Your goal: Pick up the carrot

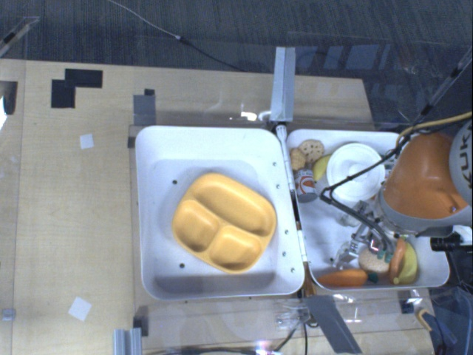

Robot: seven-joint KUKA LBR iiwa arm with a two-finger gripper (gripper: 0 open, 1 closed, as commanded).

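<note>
Pincer (355,248) just above carrot (342,277)

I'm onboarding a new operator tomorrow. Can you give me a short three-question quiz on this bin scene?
1. True or false: the carrot lies in the left bin.
2. Multiple choice: what sits in the left bin? A) a white plate B) a yellow divided tray C) a cookie
3. Fill in: the end effector hangs over the ___ bin, just above the carrot.

Key:
1. False. The carrot lies along the near edge of the right bin.
2. B, the yellow divided tray. The white plate and the cookie are in the right bin.
3. right
</note>
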